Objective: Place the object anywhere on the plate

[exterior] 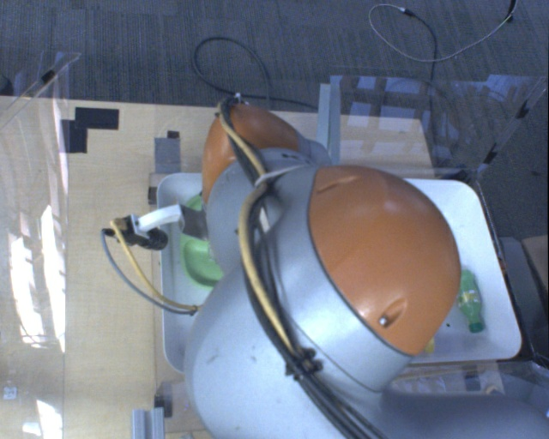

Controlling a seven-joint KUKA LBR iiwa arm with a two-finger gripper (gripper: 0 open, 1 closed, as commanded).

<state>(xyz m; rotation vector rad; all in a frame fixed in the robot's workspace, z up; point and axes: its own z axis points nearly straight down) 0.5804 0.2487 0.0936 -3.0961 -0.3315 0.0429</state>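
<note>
On the wooden table (94, 283): two white bins (480, 223) | dark carpet behind | grey-orange arm (343, 283) looms over left bin | gripper hidden, cannot tell | green plate (199, 261) partly visible beneath | green bottle (470, 302) in right bin.

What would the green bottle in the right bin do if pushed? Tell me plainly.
The green bottle lies on its side near the right bin's edge, so it would probably roll rather than tip. It looks small and plastic, so likely light. Its smooth round body may slip from a pinch.

dark grey carpet floor (129, 26), pale wooden bench top (77, 283), black tape marks (90, 124), clear plastic panels (34, 214)
</note>
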